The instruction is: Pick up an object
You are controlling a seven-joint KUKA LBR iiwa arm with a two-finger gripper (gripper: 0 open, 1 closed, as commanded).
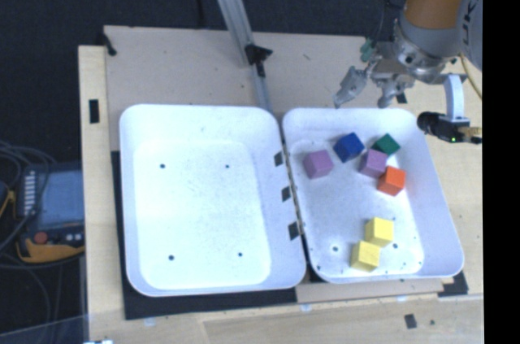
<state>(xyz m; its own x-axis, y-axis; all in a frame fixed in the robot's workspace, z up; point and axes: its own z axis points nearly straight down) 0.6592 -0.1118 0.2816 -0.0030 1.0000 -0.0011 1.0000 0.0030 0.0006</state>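
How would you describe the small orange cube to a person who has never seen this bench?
Look in the right-hand shallow white bin, where seven small cubes lie. Near its right wall, find the upper cluster of blocks. The small orange cube is the lowest of that cluster, just below a purple cube, and the only orange block.
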